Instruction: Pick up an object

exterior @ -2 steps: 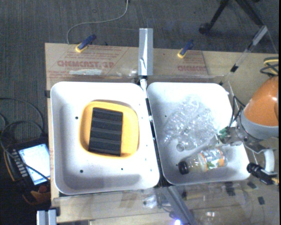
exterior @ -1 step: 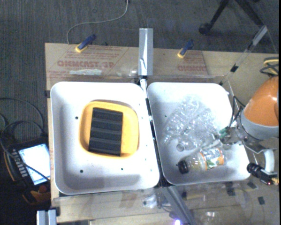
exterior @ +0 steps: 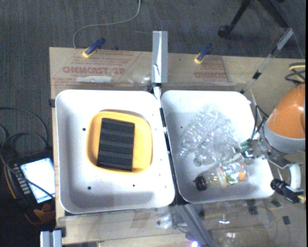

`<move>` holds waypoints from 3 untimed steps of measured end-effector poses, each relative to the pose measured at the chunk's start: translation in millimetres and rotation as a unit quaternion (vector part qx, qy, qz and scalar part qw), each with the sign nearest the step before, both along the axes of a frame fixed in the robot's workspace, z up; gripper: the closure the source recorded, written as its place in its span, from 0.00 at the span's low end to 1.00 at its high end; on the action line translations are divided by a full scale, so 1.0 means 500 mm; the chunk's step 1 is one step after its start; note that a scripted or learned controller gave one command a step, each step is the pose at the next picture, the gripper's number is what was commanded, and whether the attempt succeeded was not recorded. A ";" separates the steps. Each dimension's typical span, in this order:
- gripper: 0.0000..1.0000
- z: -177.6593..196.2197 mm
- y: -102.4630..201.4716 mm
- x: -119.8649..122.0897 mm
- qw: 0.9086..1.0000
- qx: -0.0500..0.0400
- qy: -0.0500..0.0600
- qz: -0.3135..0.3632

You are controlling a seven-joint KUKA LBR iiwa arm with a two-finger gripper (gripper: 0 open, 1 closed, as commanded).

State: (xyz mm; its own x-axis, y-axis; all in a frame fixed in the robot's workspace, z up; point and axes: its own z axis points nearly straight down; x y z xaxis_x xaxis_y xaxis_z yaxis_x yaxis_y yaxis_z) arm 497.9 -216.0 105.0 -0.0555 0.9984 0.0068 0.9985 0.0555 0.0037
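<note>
Right, from my remote seat I see two shallow white bins side by side on the bench. The left bin (exterior: 66,153) holds a yellow-orange tray (exterior: 143,138) with a black ribbed block (exterior: 115,143) lying in it, the block sitting a little skewed and covering most of the tray's middle. The right bin (exterior: 184,184) holds a heap of crumpled clear plastic (exterior: 207,133) across its centre, and nearer its front edge a plastic bottle (exterior: 223,175) lies on its side, dark cap pointing left, orange label around its body, touching the lower fringe of the clear plastic. The arm (exterior: 290,120) comes in over the right bin's right rim, its orange band big in my view, and the gripper (exterior: 248,149) sits low just above and right of the bottle's base end; I see nothing held by it. The bins rest on a brown cardboard-covered bench (exterior: 118,68) with red lettering, and two blue-and-yellow clamps, one at the left (exterior: 93,47) and one at the right (exterior: 203,52), pin its far edge. A metal post (exterior: 159,60) stands between the bins at the back. Beyond is dark grey carpet (exterior: 30,19), a thin cable (exterior: 110,22), chair legs (exterior: 251,9) at the top right, and a lit handheld screen (exterior: 35,178) with cables at the left.
</note>
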 end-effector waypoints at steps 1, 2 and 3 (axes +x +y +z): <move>1.00 0.017 0.004 0.002 1.000 0.001 0.000 0.001; 0.00 0.017 0.004 0.002 1.000 0.001 0.000 0.001; 0.00 -0.024 0.011 -0.018 0.999 -0.005 -0.005 0.053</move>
State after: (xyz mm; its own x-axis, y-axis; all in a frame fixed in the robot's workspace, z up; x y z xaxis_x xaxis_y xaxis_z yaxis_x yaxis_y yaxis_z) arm 488.6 -210.5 92.9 -0.1601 0.9871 -0.0047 0.9870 0.1602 0.0116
